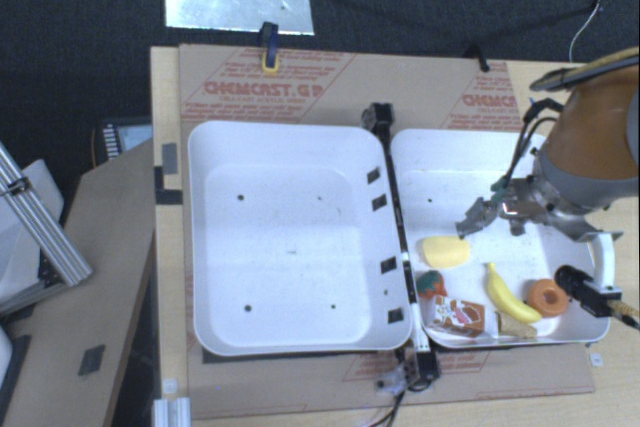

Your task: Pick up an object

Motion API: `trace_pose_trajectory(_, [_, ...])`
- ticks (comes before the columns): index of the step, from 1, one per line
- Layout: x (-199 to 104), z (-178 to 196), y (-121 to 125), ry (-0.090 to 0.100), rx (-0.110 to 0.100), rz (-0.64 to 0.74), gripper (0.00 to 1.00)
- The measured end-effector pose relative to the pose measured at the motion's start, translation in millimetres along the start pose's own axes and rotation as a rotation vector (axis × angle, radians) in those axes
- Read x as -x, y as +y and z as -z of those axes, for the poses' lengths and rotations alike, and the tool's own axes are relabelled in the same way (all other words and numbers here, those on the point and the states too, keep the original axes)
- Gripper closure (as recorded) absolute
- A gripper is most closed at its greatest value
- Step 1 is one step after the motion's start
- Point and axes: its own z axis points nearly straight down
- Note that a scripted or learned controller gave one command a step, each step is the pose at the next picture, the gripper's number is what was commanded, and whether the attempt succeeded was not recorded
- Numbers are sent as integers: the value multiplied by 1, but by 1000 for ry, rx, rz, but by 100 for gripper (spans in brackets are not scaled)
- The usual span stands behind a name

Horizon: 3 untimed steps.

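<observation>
The right bin (440, 165) holds several small things along its near side. A pale yellow oval object (445, 252) lies left of centre. Beside it are a banana (505, 293), an orange round object (546, 297), a red and white packet (460, 315) and a small red and green item (430, 283). My gripper (482, 215) hangs over the middle of the right bin, just above and right of the yellow oval, with nothing visibly held. The grey and orange arm (595, 145) comes in from the right.
The left bin (215, 155) sits beside the right one, with a black divider clip strip (392, 215) between them. Both rest on a cardboard sheet (300, 85). A cable (525, 145) loops near the wrist. A metal frame (35, 225) stands at far left.
</observation>
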Motion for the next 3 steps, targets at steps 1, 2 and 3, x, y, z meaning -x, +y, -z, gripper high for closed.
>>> trace_pose_trajectory(1, [64,-112,33,-3,1,-5,0])
trace_pose_trajectory(2, [60,-97,33,-2,4,-2,100])
trace_pose_trajectory(3, [6,-107,97,1,6,8,100])
